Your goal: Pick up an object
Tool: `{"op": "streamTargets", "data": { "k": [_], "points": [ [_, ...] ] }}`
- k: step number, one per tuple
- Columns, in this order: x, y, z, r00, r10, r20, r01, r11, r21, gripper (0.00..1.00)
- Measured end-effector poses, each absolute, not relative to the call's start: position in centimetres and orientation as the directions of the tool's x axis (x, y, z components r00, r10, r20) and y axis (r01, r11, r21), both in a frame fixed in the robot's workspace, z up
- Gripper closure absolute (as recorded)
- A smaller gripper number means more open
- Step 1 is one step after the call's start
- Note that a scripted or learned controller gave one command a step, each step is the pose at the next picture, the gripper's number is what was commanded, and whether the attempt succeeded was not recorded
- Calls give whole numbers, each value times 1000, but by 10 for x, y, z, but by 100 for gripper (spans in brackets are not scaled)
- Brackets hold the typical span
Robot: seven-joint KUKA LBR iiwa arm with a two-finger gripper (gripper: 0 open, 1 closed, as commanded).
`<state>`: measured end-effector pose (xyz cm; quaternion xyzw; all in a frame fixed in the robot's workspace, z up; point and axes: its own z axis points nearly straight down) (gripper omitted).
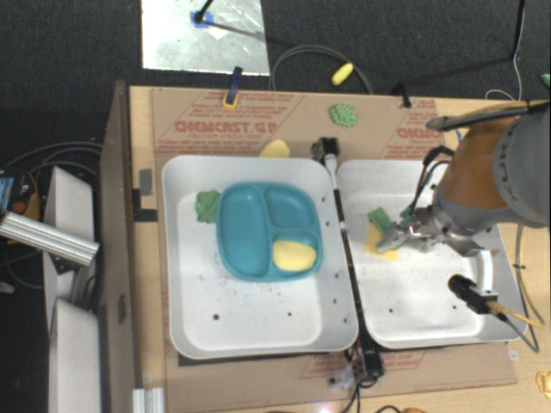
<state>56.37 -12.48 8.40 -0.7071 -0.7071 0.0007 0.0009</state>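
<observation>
Camera view. My claw (403, 236) is low over the right bin (430, 338), towards its left wall. Spread or pressed together: cannot tell from this angle. Yellow piece (385, 248) lies just left of my claw, touching or nearly so. Green piece (378, 219) lies just up-left of it. Well to my claw's left is the left bin (250, 338). It holds a blue plate (250, 231), with a yellow lump (294, 255) in the compartment nearest my claw and a green scrap (207, 205) at the plate's far edge.
</observation>
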Motion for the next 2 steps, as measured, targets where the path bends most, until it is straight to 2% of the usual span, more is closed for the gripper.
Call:
{"op": "streamTargets", "data": {
  "k": [1, 2],
  "points": [
    [594, -118, 85, -5, 1000, 0, 1000, 5, 5, 0],
    [556, -124, 84, 0, 1000, 0, 1000, 0, -3, 0]
  ]
}}
